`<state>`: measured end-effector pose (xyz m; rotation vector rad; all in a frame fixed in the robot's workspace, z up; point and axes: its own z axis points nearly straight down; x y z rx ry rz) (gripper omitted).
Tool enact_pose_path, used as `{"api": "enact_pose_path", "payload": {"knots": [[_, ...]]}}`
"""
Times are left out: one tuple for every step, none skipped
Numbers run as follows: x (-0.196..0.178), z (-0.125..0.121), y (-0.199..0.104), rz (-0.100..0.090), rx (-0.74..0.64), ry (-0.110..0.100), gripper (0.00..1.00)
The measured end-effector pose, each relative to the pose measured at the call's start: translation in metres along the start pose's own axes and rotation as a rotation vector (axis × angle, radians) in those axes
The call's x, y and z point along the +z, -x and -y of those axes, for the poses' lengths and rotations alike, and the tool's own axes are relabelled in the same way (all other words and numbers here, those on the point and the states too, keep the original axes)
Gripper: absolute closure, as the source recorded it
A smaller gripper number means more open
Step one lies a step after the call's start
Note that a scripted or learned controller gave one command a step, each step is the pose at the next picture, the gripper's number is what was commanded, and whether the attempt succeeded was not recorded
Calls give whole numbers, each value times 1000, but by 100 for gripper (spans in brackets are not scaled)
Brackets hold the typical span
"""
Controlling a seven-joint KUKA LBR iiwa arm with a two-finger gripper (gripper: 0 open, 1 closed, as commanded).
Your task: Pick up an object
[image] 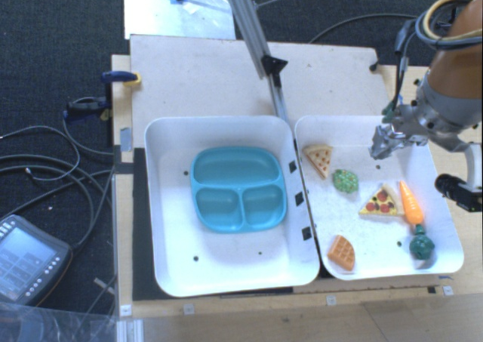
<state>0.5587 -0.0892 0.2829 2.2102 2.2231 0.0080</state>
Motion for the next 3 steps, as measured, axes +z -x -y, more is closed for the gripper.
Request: {"api": "enact_pose_path", "payload": {"knots": [[10,10,-62,-3,-6,-8,100],[14,25,-109,-3,-5,-8,100],[24,41,-157,-3,-5,-8,100]]}}
